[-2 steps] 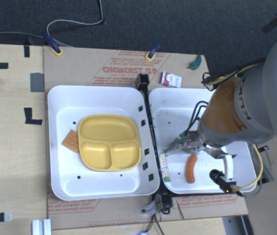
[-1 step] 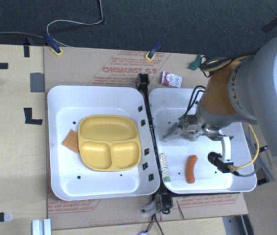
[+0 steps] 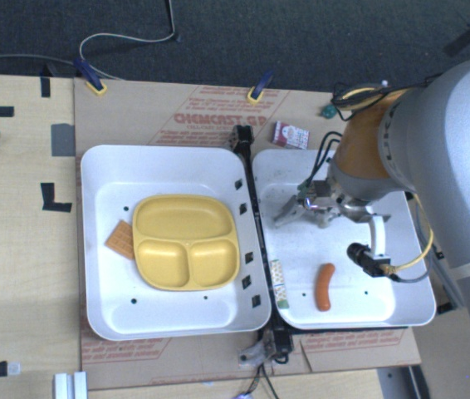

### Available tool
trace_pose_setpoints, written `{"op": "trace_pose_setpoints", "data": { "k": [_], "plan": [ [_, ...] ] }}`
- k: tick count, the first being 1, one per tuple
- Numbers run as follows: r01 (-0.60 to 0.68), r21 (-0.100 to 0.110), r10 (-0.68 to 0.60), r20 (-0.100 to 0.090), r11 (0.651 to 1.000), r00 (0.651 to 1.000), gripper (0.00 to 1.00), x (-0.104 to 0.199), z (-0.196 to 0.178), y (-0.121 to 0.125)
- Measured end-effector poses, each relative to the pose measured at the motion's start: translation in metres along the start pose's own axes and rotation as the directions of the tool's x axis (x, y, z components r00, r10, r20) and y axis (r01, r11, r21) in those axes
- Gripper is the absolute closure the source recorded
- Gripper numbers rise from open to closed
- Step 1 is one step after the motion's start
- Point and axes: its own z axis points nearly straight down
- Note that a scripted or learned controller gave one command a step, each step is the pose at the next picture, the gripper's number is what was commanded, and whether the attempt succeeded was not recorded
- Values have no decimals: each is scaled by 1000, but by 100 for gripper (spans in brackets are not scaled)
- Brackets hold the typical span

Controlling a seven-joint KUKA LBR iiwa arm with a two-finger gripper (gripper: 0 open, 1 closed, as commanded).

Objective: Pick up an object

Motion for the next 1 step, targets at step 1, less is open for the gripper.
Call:
{"op": "trace_pose_setpoints", "data": {
  "k": [1],
  "plan": [
    [0,-2,0,1,1000,1000,0,4,0,-24]
  ]
}}
